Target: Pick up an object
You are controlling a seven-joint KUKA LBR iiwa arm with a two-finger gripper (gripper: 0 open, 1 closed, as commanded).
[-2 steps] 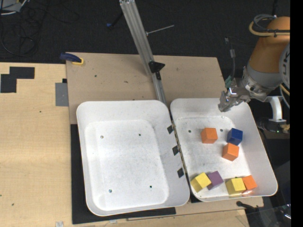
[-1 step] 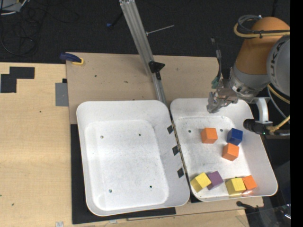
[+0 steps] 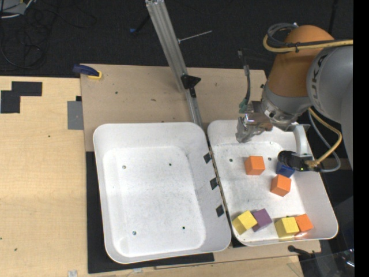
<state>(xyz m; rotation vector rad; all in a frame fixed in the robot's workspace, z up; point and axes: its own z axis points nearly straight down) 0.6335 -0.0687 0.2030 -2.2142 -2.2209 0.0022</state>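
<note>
The right bin (image 3: 230, 133) holds several small blocks. An orange block (image 3: 254, 165) lies near its middle and another orange one (image 3: 281, 185) sits to its right. A blue block (image 3: 285, 168) rests by the right wall. Along the front edge lie a yellow block (image 3: 244, 221), a purple block (image 3: 262, 217), a second yellow block (image 3: 286, 227) and an orange block (image 3: 303, 223). My gripper (image 3: 247, 133) hangs over the bin's back part, above and behind the middle orange block, with nothing seen between its fingers.
The left bin (image 3: 109, 137) sits beside the right one, with black clips (image 3: 213, 182) along the shared edge. A slanted metal rail (image 3: 173, 56) rises behind the bins. The grey arm with its orange band (image 3: 297, 56) comes in from the upper right.
</note>
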